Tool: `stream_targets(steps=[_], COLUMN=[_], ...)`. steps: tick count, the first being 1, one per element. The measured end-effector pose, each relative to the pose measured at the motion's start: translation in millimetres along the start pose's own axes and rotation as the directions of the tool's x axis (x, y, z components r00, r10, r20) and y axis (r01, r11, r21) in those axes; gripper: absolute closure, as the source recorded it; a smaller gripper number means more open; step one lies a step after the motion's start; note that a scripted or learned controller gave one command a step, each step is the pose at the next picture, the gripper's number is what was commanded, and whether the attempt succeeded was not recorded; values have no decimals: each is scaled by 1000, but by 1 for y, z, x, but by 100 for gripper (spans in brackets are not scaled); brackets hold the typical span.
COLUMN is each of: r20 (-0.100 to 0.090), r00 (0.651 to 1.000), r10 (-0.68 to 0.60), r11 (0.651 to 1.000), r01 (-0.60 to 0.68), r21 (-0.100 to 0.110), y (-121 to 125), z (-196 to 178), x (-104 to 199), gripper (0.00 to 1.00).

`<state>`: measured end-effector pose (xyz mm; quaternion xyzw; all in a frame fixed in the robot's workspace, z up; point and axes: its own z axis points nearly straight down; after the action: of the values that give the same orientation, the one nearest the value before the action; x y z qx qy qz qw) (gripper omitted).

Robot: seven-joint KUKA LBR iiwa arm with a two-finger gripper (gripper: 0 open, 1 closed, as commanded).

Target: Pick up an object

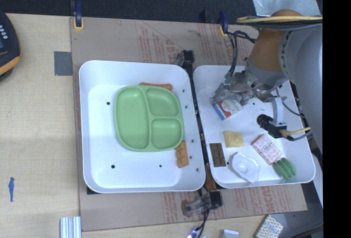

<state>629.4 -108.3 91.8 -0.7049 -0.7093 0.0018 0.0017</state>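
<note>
My gripper (227, 96) reaches down into the upper part of the right bin (208, 138), directly over a small white packet with blue and red print (226, 108). The grey wrist with its orange band (269, 50) hides most of the gripper. Lower in the same bin lie a yellow square piece (233, 139), a brown bar (216, 154), a white plastic piece (244, 167), a pink and white packet (266, 148) and a green ridged object (284, 168). The left bin (96, 171) holds a green divided plate (148, 117).
An orange strip (159, 86) peeks from behind the plate, and a tan block (181, 154) lies at its lower right. A black cable end with a yellow tip (274, 126) hangs over the right bin. The arm covers the bin's upper right corner.
</note>
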Motion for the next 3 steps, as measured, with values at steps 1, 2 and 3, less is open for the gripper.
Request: stream_targets(steps=[1, 2, 3], r20=[1, 1, 4], r00=[1000, 1000, 1000], r10=[-4, -5, 7], r11=[1000, 1000, 1000], r01=[4, 5, -7], r21=[1, 2, -4], y=[0, 0, 26], z=[-11, -10, 0], x=[-1, -1, -74], gripper=[100, 0, 0])
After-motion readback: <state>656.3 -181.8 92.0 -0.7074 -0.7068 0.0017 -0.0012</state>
